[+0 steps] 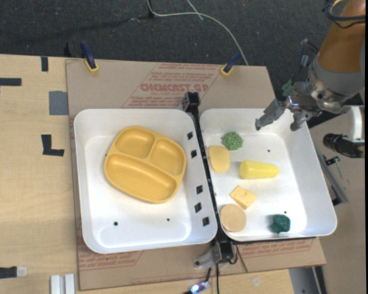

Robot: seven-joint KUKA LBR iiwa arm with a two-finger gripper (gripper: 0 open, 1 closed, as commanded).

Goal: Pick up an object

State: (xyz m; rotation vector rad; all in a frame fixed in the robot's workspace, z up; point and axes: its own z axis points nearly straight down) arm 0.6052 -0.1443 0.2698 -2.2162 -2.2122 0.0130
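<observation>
The arm (340, 41) enters from the right edge, and its gripper (282, 116) hangs above the far right corner of the right bin (313, 182). The two fingers (267, 116) are spread apart with nothing between them.

Positions relative to the yellow wedge (258, 170), which lies near the middle of the right bin:
- green broccoli piece (232, 141): up and to the left, apart from the wedge.
- pale yellow oval piece (219, 158): just to the left, near the divider.
- small orange-yellow block (242, 196): just below.
- tan round disc (233, 217): below and left, near the bin's front edge.
- dark green lump (280, 223): below and right, by the front right corner.
- yellow divided plate (146, 163): well to the left, in the left bin (89, 164).
</observation>
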